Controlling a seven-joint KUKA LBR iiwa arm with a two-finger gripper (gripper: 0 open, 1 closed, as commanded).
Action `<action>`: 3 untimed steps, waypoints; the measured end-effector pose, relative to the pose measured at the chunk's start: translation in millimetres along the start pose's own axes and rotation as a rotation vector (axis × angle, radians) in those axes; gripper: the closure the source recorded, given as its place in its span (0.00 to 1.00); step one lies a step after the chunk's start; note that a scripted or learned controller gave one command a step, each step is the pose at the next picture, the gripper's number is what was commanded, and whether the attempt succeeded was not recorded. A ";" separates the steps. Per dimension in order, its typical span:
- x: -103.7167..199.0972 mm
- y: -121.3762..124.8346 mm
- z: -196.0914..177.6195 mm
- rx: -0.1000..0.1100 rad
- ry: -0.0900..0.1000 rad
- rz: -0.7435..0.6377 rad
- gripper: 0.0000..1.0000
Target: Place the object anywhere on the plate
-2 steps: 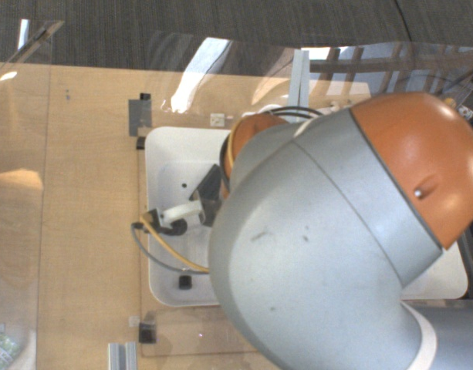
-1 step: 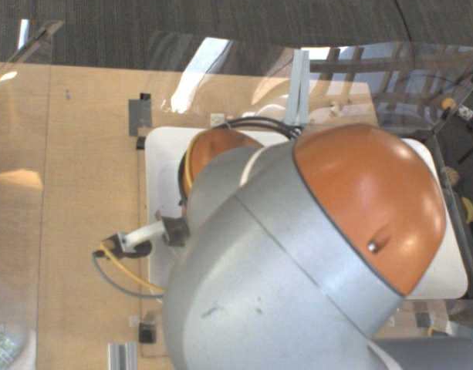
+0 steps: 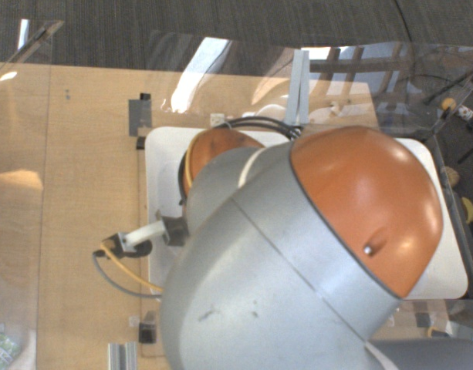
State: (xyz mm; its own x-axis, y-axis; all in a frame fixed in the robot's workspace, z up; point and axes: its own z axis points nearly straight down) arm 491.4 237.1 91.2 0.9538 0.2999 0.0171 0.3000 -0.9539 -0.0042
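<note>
My arm, grey with a large orange dome, covers most of the white bin and hides whatever lies in it. Just past the arm's upper left edge an orange-brown rounded surface with a dark rim shows inside the bin. I cannot tell whether it is the plate or the arm's orange band. The wrist end points down toward the bin's left side, under the arm's own bulk.
The bin's white rim shows along its left edge and at the far right. Bare wooden bench lies to the left. A small black bracket sits near the bin's top left corner. A clear screen stands behind.
</note>
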 end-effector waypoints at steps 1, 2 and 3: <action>-14.2 42.0 -157.7 -0.006 -0.012 0.101 0.00; -12.2 46.1 -168.3 -0.006 -0.008 0.106 1.00; -9.0 14.8 -46.7 -0.003 -0.018 -0.046 1.00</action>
State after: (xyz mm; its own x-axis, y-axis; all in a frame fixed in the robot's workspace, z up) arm 486.5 219.9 137.7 0.9392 0.3435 -0.0012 0.3435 -0.9392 -0.0008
